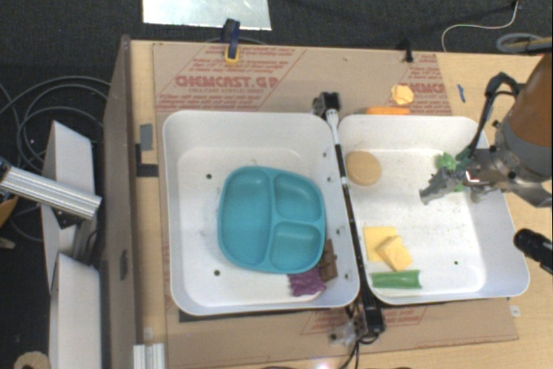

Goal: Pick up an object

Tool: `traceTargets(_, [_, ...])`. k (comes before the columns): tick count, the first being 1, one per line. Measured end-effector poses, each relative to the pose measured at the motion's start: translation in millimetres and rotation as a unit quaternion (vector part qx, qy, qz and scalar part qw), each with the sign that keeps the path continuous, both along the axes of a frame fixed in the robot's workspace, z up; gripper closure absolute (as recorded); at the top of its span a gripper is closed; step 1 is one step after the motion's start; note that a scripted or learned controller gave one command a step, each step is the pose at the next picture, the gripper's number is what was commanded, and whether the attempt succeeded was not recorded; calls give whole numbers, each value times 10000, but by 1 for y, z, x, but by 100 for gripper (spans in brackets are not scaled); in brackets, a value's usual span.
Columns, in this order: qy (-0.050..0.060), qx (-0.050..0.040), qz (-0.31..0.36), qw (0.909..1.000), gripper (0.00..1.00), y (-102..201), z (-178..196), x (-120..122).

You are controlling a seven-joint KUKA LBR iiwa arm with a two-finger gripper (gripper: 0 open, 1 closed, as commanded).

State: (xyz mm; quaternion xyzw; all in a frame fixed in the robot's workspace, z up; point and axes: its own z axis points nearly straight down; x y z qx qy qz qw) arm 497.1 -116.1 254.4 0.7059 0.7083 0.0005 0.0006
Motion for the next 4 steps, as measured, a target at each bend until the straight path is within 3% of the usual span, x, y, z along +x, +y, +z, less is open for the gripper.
traceTargets(1, [-29,-26,-22,10000,0,-84,-43,93])
traceTargets(2, [28,7,11,10000,0,-77,-151,115])
traceTargets(3, [-55,-22,4,10000,0,-92,-49,133])
traceTargets(4, [7,-4,12,10000,0,-90,-160,143])
